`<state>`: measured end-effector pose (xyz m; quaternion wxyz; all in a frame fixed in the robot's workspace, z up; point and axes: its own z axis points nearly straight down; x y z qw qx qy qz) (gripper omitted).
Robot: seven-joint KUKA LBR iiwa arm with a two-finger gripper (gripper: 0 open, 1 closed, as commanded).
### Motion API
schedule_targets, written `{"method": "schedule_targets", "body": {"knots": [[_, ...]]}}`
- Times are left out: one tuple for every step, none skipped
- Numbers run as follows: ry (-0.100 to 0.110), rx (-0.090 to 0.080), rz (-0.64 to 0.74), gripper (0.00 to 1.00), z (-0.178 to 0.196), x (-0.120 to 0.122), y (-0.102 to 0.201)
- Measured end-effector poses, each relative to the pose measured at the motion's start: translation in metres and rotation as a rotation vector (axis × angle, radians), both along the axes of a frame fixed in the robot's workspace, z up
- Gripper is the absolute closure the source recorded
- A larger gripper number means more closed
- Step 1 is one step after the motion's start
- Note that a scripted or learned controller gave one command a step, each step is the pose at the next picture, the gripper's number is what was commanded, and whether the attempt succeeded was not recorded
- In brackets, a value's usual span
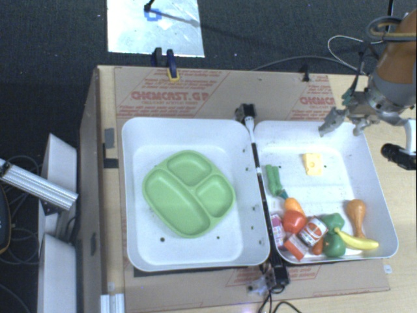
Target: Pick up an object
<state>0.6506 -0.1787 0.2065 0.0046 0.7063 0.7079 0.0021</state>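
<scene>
Our gripper (344, 120) hangs spread wide and empty; the nearest pick, the yellow block (313, 163), lies toward its seven o'clock.

Dark, speckled carpet (52, 44) covers the floor around the bench (195, 90), whose top is lined with brown printed cardboard. A shiny, pale sheet (156, 18) lies on the carpet beyond the bench, well off from the fingers, catching the light. Thin cables (287, 60) trail over the carpet nearer the fingers.

Bright, even light; soft focus
</scene>
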Motion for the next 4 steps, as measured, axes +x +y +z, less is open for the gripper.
{"method": "schedule_targets", "body": {"knots": [[0.011, 0.004, 0.002, 0.00, -0.124, 0.017, 0.002], [0.006, 0.005, 0.004, 0.00, -0.121, 0.019, 0.063], [0.002, -0.001, -0.002, 0.00, -0.032, -0.038, 0.013], [0.012, 0.005, 0.001, 0.00, -0.124, -0.014, 0.041]]}}
